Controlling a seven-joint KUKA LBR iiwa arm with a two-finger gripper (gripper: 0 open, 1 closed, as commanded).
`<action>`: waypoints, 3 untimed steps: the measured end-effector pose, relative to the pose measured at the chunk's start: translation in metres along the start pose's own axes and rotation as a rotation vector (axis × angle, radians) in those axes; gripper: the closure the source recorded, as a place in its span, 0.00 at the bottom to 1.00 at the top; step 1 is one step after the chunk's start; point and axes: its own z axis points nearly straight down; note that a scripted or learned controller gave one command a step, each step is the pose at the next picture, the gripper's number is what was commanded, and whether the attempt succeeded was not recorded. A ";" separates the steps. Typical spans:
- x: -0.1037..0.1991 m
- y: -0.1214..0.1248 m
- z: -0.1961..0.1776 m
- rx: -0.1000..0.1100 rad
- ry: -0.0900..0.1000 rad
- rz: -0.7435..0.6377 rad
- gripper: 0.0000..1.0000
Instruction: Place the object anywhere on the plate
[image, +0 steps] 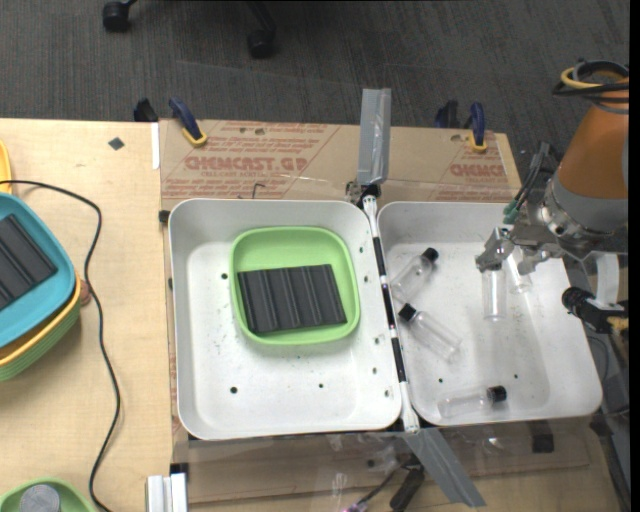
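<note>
Camera view
Gripper: your gripper (507, 255) hangs over the right bin (560, 400), near its upper right part; you can see a clear vial (493, 293) standing upright between its fingers, so it grips that vial.
Held vial: it sits just under the fingers, above the bin floor; whether it touches the floor you cannot tell.
Other vials: a black-capped vial (413, 268) lies tilted near the divider, a second vial (428, 328) lies below it, and a third vial (470, 400) lies by the front wall.
Plate: the green plate (294, 285) rests in the left bin (200, 380), well apart from your gripper.
Open room: bare white floor surrounds the plate.
Materials: glossy square plate with rounded corners holding a dark ribbed insert (292, 298); transparent vials.
</note>
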 end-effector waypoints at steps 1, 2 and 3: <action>0.000 0.000 0.000 -0.001 0.000 0.000 0.00; -0.027 -0.013 -0.057 -0.002 0.000 0.233 0.00; -0.043 -0.022 -0.103 0.000 0.000 0.515 0.00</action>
